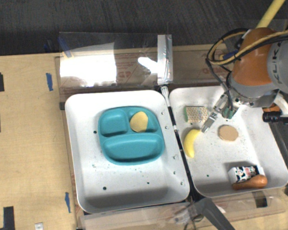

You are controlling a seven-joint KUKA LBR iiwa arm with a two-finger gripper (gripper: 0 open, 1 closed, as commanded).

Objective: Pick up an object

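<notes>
Camera view. The pick looks barely begun, as far as I can judge: nothing sits between the fingers of the gripper point(214, 115), which hangs over the right bin point(273, 151) toward its far edge, with the grey and orange arm point(251, 64) reaching in from the right side. The two fingers appear slightly parted, tips pointing down and toward the bin's left wall, and they clasp nothing. What is left is the whole of the task: descend, close on something, lift.

The likeliest target, going by where the tips aim, is the banana point(190, 142), which lies near the left wall of the right bin, roughly midway between its far and near edges, just beside the fingertips but apart from them. Its long axis runs from the near-left up toward the far-right at a slant, gently curved, with the thinner end pointing toward the gripper (a guess at the stem end; too small to be sure).

Other candidates in the same bin: a speckled green-edged sponge-like pad point(196, 114) close to the far-left corner, a round tan disc point(228, 133) near the middle, and by the near-right corner a small black-and-white carton point(245, 172) touching an orange-red piece point(252, 182).

The left bin point(83, 156) holds a teal divided plate point(131, 145), with a yellow lemon-like fruit point(139, 121) in its far-right compartment.
</notes>
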